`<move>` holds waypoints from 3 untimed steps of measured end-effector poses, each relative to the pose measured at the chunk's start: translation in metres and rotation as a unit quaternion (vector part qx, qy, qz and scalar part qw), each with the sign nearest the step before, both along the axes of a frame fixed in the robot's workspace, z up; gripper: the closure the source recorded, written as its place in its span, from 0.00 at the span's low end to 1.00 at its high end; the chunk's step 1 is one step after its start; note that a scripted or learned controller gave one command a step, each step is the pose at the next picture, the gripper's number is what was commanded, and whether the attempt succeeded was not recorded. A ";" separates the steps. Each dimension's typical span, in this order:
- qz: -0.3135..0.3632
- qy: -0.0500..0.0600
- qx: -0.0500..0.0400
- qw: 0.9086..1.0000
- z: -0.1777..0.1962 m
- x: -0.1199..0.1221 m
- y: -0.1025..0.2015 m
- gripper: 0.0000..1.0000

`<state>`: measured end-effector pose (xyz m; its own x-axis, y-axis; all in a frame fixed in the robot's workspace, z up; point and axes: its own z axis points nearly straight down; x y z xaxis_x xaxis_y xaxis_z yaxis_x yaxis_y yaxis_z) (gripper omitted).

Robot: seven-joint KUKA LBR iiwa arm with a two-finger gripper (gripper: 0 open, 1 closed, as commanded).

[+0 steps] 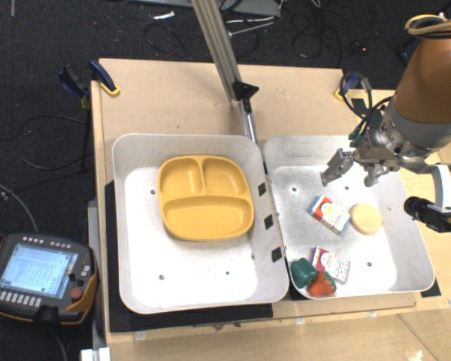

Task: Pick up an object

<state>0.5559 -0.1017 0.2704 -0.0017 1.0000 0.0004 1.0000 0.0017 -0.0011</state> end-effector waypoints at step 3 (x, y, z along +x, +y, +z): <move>-0.001 0.002 0.000 1.000 -0.108 -0.006 -0.003 0.00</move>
